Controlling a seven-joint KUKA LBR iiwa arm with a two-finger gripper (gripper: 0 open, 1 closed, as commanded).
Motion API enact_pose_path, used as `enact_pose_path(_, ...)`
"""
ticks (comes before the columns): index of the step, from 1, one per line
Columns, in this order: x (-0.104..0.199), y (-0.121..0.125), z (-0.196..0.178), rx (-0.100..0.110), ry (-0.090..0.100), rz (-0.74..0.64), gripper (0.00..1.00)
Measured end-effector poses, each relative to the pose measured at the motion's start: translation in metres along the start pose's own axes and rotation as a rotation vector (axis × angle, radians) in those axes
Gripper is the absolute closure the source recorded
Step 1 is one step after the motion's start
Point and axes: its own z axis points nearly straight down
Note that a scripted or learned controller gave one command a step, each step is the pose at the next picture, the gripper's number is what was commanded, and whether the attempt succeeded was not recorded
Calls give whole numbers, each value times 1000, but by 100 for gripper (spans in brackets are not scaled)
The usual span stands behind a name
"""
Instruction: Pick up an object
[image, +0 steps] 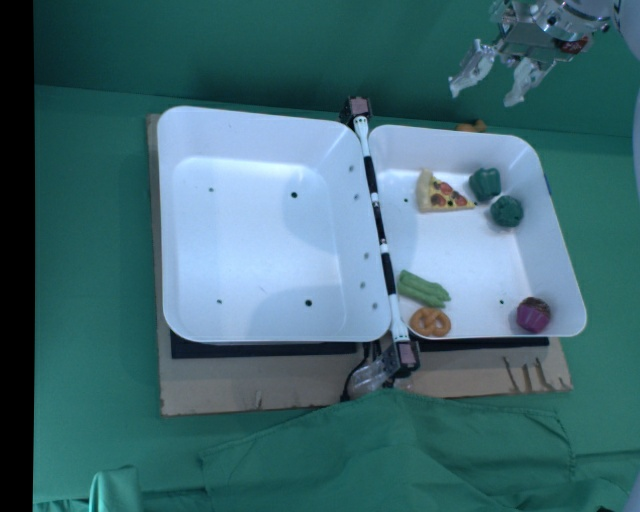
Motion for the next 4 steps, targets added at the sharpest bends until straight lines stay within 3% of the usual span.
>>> enact_pose_path(1, 3, -1, 102, 10, 1, 0, 0)
enact_pose_path(2, -21, -42, 156, 10, 1, 4, 0)
enact_pose_path(3, -24, -32, 197, -6, 1, -1, 0)
enact_pose_path(4, 5, -29, 196, -6, -2, -2, 0)
